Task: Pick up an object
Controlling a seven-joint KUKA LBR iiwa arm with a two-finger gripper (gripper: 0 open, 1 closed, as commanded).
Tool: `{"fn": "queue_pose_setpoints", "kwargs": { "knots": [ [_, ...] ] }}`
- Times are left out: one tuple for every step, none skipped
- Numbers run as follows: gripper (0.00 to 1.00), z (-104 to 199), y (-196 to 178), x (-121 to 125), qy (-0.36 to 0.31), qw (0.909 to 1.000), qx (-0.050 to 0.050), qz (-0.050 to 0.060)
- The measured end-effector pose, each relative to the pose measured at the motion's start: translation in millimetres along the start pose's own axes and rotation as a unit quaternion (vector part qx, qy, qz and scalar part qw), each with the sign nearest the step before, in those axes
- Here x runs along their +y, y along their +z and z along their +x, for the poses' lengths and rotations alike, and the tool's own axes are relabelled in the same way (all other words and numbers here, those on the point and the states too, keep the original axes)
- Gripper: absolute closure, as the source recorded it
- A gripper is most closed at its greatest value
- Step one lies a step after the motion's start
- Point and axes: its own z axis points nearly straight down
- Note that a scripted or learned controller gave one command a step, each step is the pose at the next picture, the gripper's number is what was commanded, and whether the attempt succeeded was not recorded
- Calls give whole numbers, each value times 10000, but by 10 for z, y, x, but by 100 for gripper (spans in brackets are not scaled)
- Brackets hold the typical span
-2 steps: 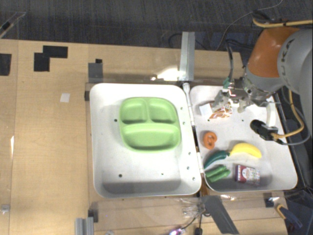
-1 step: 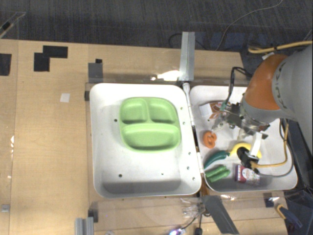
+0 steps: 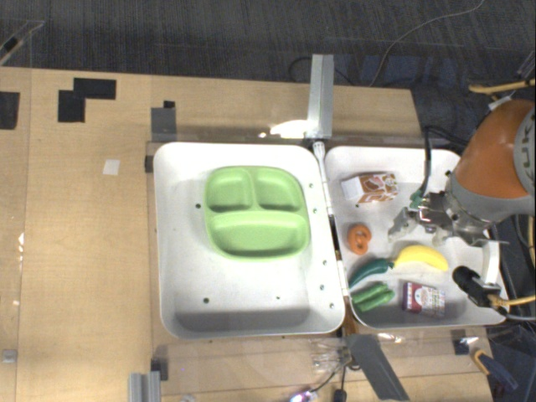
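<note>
Status: nothing picked up yet, as far as the view shows. The gripper [image 3: 412, 218] hangs over the right bin [image 3: 444, 159], arm entering from 3 o'clock. Its fingers are pale metal against the white floor and I cannot tell whether they stand apart or together; no object shows between them.

Candidates, all in the right bin, all lying on the floor:
- small carton [image 3: 374, 188], toward 11 o'clock of the gripper, near it but apart
- orange fruit [image 3: 359, 239], at 8 o'clock, beside the dividing wall
- banana [image 3: 421, 259], at about 5 o'clock, just beside the gripper; closest item
- two green vegetables [image 3: 371, 280], toward 7 o'clock, one above the other
- dark packet [image 3: 421, 298], at 6 o'clock, beyond the banana

Left bin [image 3: 172, 249] holds a green divided tray [image 3: 255, 210], well apart from the arm.

Remaining, by my judgement: descent, closing on an item, lift.

Labels: carton shows brown and red print, packet a pale label; neither is legible at this size.
</note>
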Motion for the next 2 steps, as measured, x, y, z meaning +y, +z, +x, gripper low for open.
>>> {"fn": "queue_pose_setpoints", "kwargs": {
  "knots": [
    [0,-279,479,-98,668,9977,2,-60],
    [0,-280,471,-370,198,9998,-10,-98]
  ]
}}
